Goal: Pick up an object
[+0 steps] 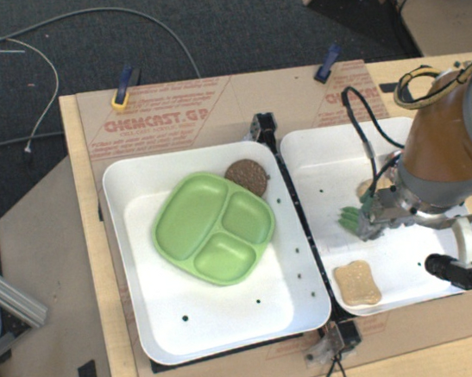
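Target item: we take the small green item (350, 219) as the likely pick. It lies left of centre in the right bin (329, 170), touching or just beside the hand (370, 222).
Target handling: we judge it light and possibly soft. It is small and low, so it may slide on the smooth bin floor. Its exact shape is too small to make out.
Grasp point: we recommend a pinch from above, across its narrow width and near its middle.
Hand state: we cannot tell whether the hand is spread or pressed together, because the wrist body covers it. We cannot confirm that anything is held.
Hand pose: the hand points down, low over the right bin's floor, at the right side of the green item.
Arm pose: the arm (448, 145) reaches in from the right and bends down over the middle of the right bin.
Alternative item: a tan slice (357, 284) lies flat in the near left corner of the right bin, apart from the hand. We judge it light and hard to pinch except by its edges.
Left bin (142, 266): a green divided plate (215, 228) sits in its middle, with a brown disc (245, 175) at the plate's far right edge. Both are well apart from the hand.
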Tool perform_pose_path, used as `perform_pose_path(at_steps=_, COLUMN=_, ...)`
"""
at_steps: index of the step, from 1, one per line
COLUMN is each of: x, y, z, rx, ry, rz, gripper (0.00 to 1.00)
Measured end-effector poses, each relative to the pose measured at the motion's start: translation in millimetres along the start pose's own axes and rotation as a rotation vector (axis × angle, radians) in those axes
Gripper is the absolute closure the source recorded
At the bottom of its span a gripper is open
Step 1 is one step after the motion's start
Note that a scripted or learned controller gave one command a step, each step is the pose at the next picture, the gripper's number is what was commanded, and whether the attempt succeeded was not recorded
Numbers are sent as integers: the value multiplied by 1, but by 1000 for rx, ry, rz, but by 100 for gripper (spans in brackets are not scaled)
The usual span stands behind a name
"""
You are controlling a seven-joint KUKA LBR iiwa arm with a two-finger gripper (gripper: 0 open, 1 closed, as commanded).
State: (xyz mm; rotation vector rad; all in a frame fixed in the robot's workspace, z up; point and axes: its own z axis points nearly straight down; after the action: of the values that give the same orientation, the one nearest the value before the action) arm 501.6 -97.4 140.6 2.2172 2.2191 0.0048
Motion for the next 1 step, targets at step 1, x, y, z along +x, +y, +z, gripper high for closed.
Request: perform_pose_path(at_steps=1, x=3, y=1, z=-43, rx=1, ry=0, rz=-1, gripper=100)
